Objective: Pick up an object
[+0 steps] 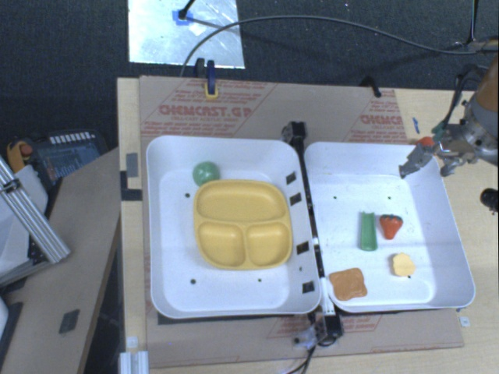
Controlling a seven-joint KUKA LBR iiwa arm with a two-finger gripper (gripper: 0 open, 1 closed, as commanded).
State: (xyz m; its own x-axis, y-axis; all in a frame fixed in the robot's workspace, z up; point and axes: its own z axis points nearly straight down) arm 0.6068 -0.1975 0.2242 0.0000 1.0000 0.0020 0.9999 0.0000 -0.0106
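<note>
We see the gripper (427, 162) above the far right corner of the right bin (343, 166). Nearer than it lie a strawberry (391, 225), a stick (367, 231) just left of that, a small lump (403, 266) and a cracker (348, 284). Far to its left, the left bin (168, 287) holds a divided plate (242, 224) with a ball (206, 172) behind it.

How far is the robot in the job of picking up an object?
Nothing looks picked up yet. The gripper is above the far right edge of the right bin, with nothing seen between its jaws. The green block, strawberry, yellow piece and orange piece lie in that bin. Approach, grasp and lift are all left.
</note>
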